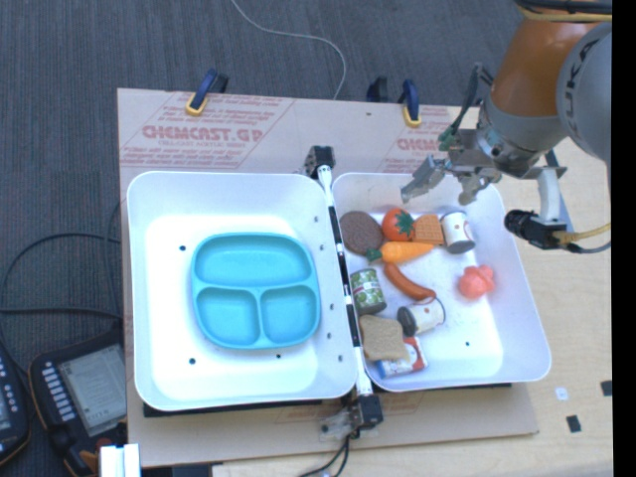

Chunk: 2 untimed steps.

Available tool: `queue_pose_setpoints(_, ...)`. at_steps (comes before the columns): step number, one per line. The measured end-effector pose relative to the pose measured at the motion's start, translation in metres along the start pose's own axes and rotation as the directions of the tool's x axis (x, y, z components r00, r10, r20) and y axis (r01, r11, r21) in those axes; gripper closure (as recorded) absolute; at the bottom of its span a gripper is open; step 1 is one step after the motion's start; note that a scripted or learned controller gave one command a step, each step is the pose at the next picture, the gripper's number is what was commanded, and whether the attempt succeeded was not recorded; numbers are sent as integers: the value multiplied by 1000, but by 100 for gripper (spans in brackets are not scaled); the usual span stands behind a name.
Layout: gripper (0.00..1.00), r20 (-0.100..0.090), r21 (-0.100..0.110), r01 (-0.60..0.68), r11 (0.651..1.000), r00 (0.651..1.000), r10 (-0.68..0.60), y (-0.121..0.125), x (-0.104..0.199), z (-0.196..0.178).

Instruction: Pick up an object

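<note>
Grey KUKA arm (586, 68), broad orange band (532, 58) above the wrist; grey metal gripper (449, 179), thin angular jaws; black cable looping over the orange band's top

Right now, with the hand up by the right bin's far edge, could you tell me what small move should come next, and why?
Probably lower the hand toward the toys just below it. It hangs above the right bin, its fingers spread and nothing between them, while the tomato and the small can lie closest, slightly nearer the camera.
</note>
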State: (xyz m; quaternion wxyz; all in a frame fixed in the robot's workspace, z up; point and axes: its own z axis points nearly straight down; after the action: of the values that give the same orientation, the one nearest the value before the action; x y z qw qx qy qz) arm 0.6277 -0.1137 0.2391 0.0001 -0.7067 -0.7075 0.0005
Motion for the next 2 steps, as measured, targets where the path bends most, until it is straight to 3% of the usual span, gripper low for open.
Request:
queue_pose_setpoints(1, 0, 2, -6, -1, 1000, 1000, 1, -20, -33, 151)
queue_pose_setpoints(2, 100, 3, -12, -2, 1000, 1000, 2, -18, -34, 139)
